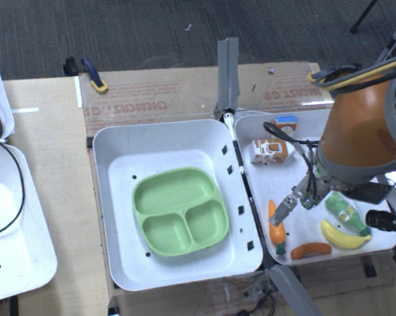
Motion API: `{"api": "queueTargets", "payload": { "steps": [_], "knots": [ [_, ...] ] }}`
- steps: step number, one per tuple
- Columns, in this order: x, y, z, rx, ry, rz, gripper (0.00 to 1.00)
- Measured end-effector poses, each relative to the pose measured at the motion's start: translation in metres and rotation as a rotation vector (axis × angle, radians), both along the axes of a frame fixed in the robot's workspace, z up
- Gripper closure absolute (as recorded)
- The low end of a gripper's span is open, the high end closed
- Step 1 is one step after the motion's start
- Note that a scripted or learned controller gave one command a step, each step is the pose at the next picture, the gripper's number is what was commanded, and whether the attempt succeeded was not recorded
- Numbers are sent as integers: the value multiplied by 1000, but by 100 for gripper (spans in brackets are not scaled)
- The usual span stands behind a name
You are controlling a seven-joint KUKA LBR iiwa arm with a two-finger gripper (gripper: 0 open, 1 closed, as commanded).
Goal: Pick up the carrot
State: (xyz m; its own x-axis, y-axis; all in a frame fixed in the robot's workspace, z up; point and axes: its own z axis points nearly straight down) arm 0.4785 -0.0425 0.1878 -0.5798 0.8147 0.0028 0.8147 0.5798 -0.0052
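1. Gripper (283, 213) reaches down-left from the grey and orange arm (358, 136) into the right bin; whether it is clenched or released I cannot tell. Its tip sits just beside the carrot's upper part, at the carrot's 1 o'clock.
2. Counter (51, 132), pale wood with brown cardboard on top, carries both bins.
3. Left bin (115, 195), white and shallow, holds a light green divided plate (180, 210) near its middle, with one long compartment at 12 o'clock and two smaller ones below.
4. Right bin (255, 183), also white, touches the left bin along its 9 o'clock side.
5. Yellow banana (344, 237) lies at roughly 5 o'clock in the right bin.
6. Small carton (269, 151) sits at about 11 o'clock in the same bin.
7. Green bottle (343, 208) rests just above the banana.
8. Carrot (277, 228) lies near the right bin's 8 o'clock edge, long axis running 12 to 6, orange, slim, with a dark green end toward 6 o'clock.
9. Reddish sausage (310, 250) lies at the carrot's 4 o'clock, close by.
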Motion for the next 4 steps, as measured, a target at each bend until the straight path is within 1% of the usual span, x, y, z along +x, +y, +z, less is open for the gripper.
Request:
{"api": "queueTargets", "payload": {
  "steps": [1,2,3,4],
  "knots": [
    [1,37,0,0,-1,43,0],
    [1,42,0,0,-2,-8,0],
    [1,29,0,-1,-2,-133,0],
    [0,-18,0,-1,-1,-104,0]
  ]
}}
